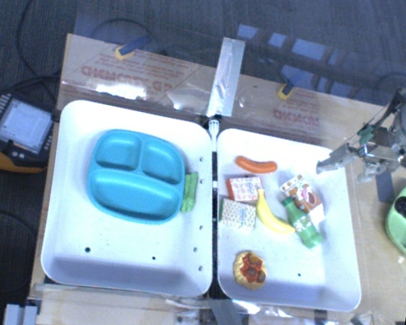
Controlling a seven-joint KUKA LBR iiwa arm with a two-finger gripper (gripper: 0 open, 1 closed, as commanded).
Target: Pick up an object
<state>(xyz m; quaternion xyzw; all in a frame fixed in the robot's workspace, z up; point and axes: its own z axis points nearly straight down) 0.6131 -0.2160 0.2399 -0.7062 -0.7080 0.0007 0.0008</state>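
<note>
The gripper (344, 155) hangs over the upper right rim of the right bin (335, 298), and the view cannot tell how it is set, nor is anything seen in it. The nearest candidate, a red-and-white packet (299, 190), lies just below and to the left of it inside the bin, touching a green bottle (303, 222) whose long axis runs diagonally toward the lower right. A banana (271, 217) and a hot dog (255, 164) lie farther left, so the shortest reach looks to be down and slightly leftward.
</note>
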